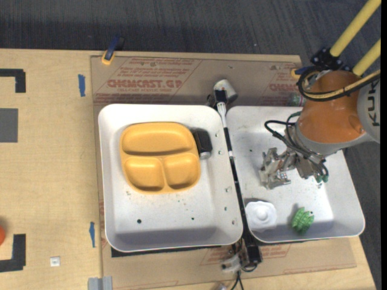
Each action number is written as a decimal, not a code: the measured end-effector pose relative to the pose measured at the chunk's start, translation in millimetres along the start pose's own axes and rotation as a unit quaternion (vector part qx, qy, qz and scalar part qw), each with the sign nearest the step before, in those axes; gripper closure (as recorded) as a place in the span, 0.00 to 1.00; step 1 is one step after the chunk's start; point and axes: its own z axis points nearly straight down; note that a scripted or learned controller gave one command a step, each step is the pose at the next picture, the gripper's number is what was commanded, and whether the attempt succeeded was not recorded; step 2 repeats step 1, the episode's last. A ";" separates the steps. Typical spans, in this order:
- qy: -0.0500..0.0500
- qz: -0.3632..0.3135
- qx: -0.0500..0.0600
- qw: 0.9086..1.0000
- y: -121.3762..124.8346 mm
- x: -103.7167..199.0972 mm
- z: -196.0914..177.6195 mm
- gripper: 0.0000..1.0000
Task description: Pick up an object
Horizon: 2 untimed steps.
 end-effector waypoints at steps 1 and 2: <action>0.000 0.000 0.000 1.000 0.1 0.1 0.1 0.00; 0.000 0.000 0.000 1.000 0.1 0.1 0.1 0.00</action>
